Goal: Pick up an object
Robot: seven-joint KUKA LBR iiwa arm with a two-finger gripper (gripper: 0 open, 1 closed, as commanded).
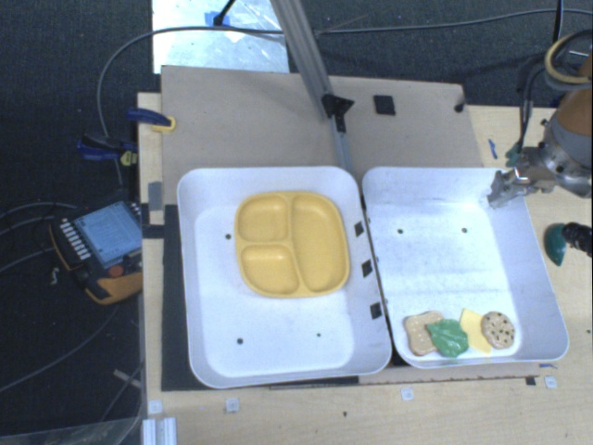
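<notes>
Several small food items lie in a cluster at the near edge of the right bin (445, 248): a slice of toast (422, 331), a green leafy piece (448, 338), a yellow cheese wedge (474, 330) and a chocolate-chip cookie (498, 329). My gripper (505, 186) hangs at the right bin's far right corner, well away from the cluster, with nothing visible between its fingers. The arm enters from the right edge above it.
A yellow three-compartment plate (289, 244) sits in the left bin (213, 323). A grey pole (301, 40) slants over the back of the bench. A teal object (554, 244) lies just right of the right bin. Cables and a handheld device (102, 248) lie left of the bench.
</notes>
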